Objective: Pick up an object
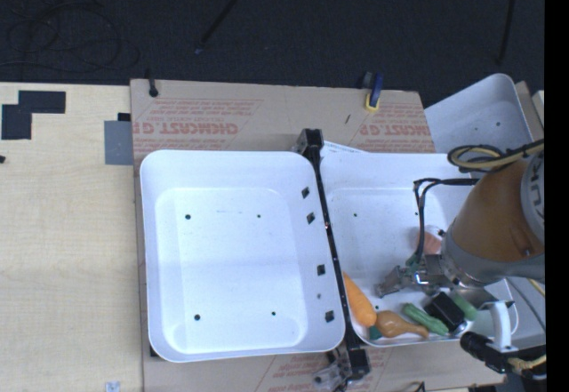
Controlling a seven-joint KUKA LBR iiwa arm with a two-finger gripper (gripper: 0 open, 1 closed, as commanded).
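My gripper (400,280) hangs low inside the right bin (373,204), near its front half, with the grey arm and its orange band (498,212) coming in from the right. Just left of it and nearer the front, an orange carrot-shaped object (358,298) lies against the bin's left wall. A tan pear-shaped object (396,324), a green object (428,318) and a black block (444,309) lie along the front edge, just below the gripper. A small pink object (433,243) peeks out beside the wrist. Nothing is visibly held.
The left bin (169,204) sits beside the right one, with a black divider rail (324,230) between them. Both rest on brown cardboard (231,119). A white panel (480,119) stands at the back right, and cables loop over the arm.
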